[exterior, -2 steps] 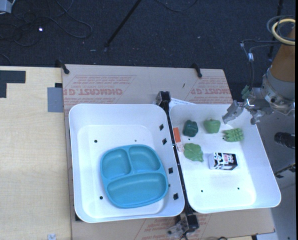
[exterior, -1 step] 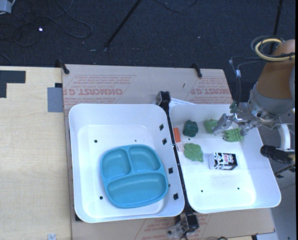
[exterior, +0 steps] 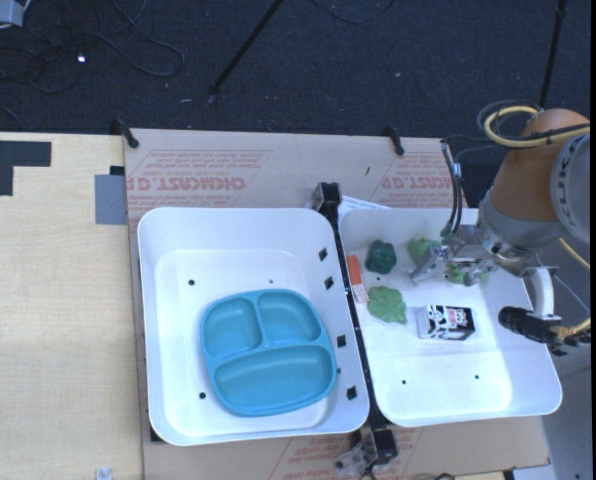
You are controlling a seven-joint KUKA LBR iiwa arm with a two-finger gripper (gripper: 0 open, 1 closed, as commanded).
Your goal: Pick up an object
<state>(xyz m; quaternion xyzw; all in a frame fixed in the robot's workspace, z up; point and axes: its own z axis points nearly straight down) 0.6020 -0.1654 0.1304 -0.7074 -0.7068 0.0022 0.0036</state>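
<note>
In the right bin [exterior: 478, 393] lie a dark green lump [exterior: 381, 256], a small light green piece [exterior: 419, 249], a pale green leafy piece [exterior: 387, 304] and a black-and-white carton [exterior: 447, 321]. My gripper [exterior: 449, 267] hangs over the bin's far right part, just right of the light green piece and just above the carton. Its fingers stand apart, open, with nothing between them. The grey arm with its orange band [exterior: 538, 168] reaches in from the right.
The left bin [exterior: 168, 268] holds a blue divided plate [exterior: 266, 351]. An orange strip [exterior: 354, 273] lies along the divider between the bins. A black clamp [exterior: 326, 196] sits at the divider's far end. Cables trail on the dark floor behind the bench.
</note>
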